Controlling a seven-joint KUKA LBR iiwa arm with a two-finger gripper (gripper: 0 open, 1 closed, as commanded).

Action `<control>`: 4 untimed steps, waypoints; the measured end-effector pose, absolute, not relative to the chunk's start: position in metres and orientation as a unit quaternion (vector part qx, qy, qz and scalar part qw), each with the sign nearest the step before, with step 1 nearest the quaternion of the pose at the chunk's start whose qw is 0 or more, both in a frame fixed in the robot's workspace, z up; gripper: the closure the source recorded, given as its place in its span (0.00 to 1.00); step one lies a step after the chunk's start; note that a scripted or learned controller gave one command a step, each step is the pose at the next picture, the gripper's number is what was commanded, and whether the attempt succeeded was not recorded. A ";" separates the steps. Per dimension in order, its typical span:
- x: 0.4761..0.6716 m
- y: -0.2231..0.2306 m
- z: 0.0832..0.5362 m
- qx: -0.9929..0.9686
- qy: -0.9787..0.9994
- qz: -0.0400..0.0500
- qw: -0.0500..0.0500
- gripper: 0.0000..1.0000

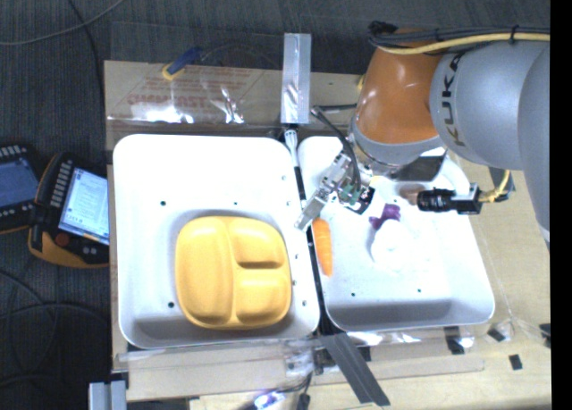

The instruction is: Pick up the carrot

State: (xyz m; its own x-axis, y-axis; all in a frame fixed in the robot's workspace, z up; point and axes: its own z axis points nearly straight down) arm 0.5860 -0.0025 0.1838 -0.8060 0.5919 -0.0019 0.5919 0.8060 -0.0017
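Carrot first: the small orange plastic carrot (323, 246) lies in the right-hand white bin (447, 301) against its left wall, long axis running near-to-far. We see our gripper (315, 209) just above its far end, fingers slightly parted and holding nothing.

Grey KUKA arm (500, 104) reaching in from the right, far side of the scene, bent downward toward the left. Orange band (398, 96) just above the wrist. Two-finger gripper (320, 205) slanting down and left from the wrist, tips low, nearer and further left than the band. Finger spacing too small to tell.
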 end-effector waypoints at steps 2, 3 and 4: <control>0.590 0.008 0.184 0.279 0.960 -0.001 0.001 0.00; 0.507 0.011 0.183 0.173 0.985 0.000 0.000 0.00; 0.529 -0.092 0.184 0.104 0.995 -0.001 0.001 0.00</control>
State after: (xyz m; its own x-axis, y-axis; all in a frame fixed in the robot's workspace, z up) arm 0.5293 -0.0920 0.1840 -0.9783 0.2071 -0.0025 0.2071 0.9783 -0.0013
